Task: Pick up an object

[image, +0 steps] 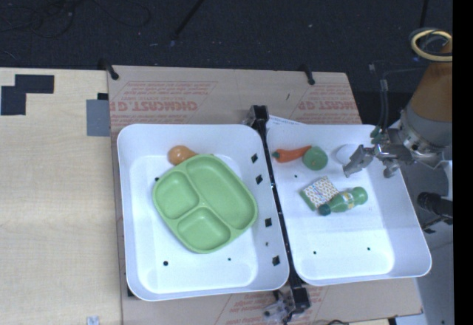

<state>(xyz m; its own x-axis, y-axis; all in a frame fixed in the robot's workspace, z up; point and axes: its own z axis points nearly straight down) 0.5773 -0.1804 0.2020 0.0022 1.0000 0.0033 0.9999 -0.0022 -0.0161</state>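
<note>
Camera view, left bin (140,257): green three-compartment plate (205,202) lying flat, an orange ball (179,154) touching its upper left rim. Right bin (399,257): carrot (293,154) near the top left, tip against a green round fruit (315,159). Below them a patterned sachet (320,191), with a green bottle (345,200) lying on its side just beside it. Gripper (374,160) at the bin's upper right edge, fingers spread apart, nothing between them, well clear of the bottle.
</note>
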